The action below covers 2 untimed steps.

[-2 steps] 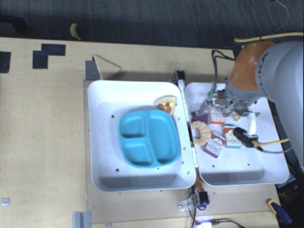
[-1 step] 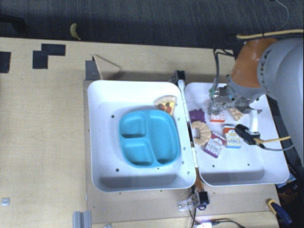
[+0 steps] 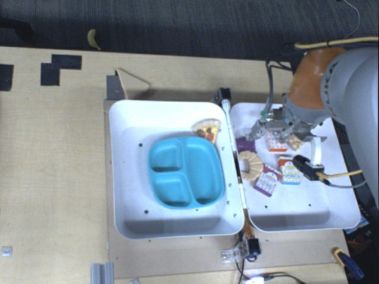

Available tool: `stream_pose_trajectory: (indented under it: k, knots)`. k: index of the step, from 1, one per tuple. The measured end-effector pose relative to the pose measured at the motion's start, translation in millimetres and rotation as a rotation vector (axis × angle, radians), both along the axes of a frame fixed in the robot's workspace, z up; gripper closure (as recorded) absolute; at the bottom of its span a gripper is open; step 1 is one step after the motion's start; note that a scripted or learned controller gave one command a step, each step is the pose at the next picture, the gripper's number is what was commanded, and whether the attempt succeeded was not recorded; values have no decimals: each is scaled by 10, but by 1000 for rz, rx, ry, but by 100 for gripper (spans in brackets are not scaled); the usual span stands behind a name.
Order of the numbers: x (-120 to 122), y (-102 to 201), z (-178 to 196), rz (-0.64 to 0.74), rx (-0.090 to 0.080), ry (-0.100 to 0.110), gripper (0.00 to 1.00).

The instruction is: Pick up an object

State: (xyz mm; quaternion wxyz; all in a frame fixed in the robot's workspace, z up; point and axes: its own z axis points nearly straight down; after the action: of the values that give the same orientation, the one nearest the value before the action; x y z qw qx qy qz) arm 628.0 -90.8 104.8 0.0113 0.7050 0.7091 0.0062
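So far nothing is lifted — the end effector (image 3: 278,125) hangs low over the right bin (image 3: 308,215), above the small packets (image 3: 278,173) lying loose there. Whether it is open I cannot tell. Grasp and lift remain, by my reading.

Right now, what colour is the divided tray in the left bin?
Light blue; the tray shows clearly in the camera view.

Even, soft overhead light reaches me. The white bins (image 3: 177,218) glare slightly, with faint grey shadows inside their walls. My view is low-resolution and grainy; small things blur.
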Motion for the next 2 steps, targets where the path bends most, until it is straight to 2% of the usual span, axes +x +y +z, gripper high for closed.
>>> stream_pose_trajectory:
  k: [1,2]
  knots:
    - [16,8,116,3,0,-5,100]
    - [15,8,115,3,0,-4,0]
